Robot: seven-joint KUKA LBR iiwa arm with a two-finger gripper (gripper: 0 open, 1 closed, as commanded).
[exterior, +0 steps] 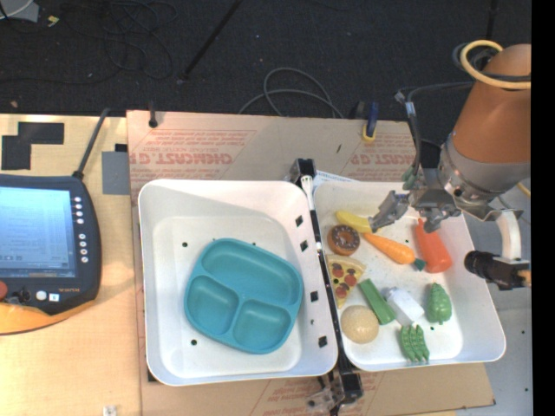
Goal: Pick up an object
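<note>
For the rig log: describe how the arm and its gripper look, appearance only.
The arm shows as a bulky rounded body in orange-brown with a grey band at its lower end. A yellow cable loop sits at its top, and thin dark cables run down its left side. The gripper is dark grey metal with slim angular fingers.

The arm (496, 120) has a broad orange shell over a grey band, a yellow cable loop on top, and a dark metal tool (414, 208).
</note>
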